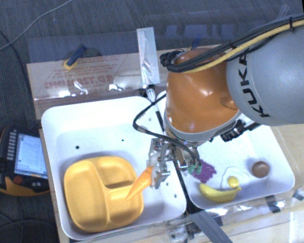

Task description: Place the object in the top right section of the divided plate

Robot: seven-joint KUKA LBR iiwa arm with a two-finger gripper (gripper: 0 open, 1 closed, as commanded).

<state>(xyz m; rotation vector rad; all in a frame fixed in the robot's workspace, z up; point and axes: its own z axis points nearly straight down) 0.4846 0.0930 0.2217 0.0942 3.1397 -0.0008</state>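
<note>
One carrot, a toy by the look of it, is the thing being moved, and it hangs between the jaws of the gripper with its thick end pinched there and its pointed tip reaching out to the lower left. Its long axis runs at a slant, from the jaws near the wall between the two bins down toward the middle of the yellow divided plate. The jaws are closed narrowly on the carrot's thick end, which shows between the metal fingers.

The plate lies in the left bin, and the carrot's tip is over the plate's right side, about where the ridge parting the upper right section from the lower one runs. The upper right section sits just above and left of the tip, so I judge the coming move a short shift up and leftward in the view before letting go.

Across the wall, in the right bin, lie a banana, purple grapes, a fried egg and a brown ball, well apart from the plate.
</note>
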